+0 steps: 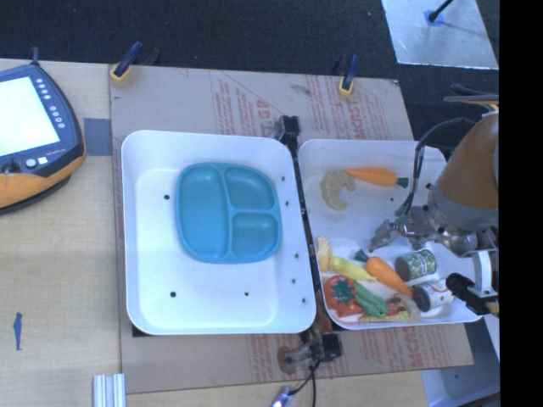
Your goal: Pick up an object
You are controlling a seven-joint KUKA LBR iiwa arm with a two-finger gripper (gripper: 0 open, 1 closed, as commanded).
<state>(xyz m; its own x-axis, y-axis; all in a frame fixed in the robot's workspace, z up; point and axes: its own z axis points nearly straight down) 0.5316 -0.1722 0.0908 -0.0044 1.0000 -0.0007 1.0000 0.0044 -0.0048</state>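
The right bin (339,153) holds toy food. An orange carrot (372,175) lies near its far wall with a beige curved piece (337,189) to its left. Along the near side are a second carrot (388,272), a yellow piece (343,265), a red tomato-like piece (339,293), a green piece (370,299), a small can (417,264) and a white cup (434,296). My gripper (389,233) hangs over the bin's middle, just above the second carrot and left of the can. It is open with nothing between its fingers.
The left bin (144,227) carries a blue divided plate (228,211). A tablet in an orange case (34,134) rests at the bench's far left. Clamps (125,61) hold the cardboard sheet at its far edge. The arm (468,185) covers the right bin's right side.
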